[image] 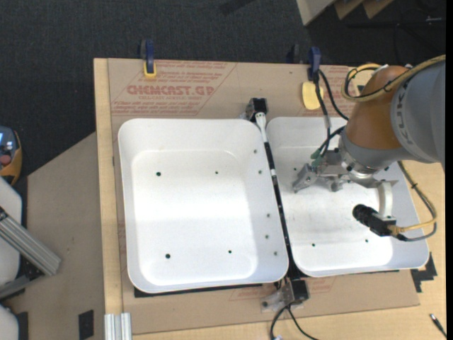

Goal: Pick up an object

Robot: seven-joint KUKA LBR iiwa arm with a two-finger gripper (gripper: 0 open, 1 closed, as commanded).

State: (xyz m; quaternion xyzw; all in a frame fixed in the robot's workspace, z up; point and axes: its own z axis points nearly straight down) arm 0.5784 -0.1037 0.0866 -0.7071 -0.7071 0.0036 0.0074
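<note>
My gripper (pixel 306 178) hangs low over the right white bin (pixel 333 253), in its upper left part, close to the divide between the two bins. The grey arm with its orange band (pixel 375 119) comes in from the right and covers the bin's upper right corner. A black fitting with a cable (pixel 369 218) sticks out below the wrist. Whatever lies under the wrist and arm is hidden.
The left white bin (pixel 141 211) lies beside the right one, their rims meeting along a dark seam (pixel 274 190). Both rest on a cardboard-covered board (pixel 177 83) held by blue clamps at the back. Cables run along the right bin's right rim.
</note>
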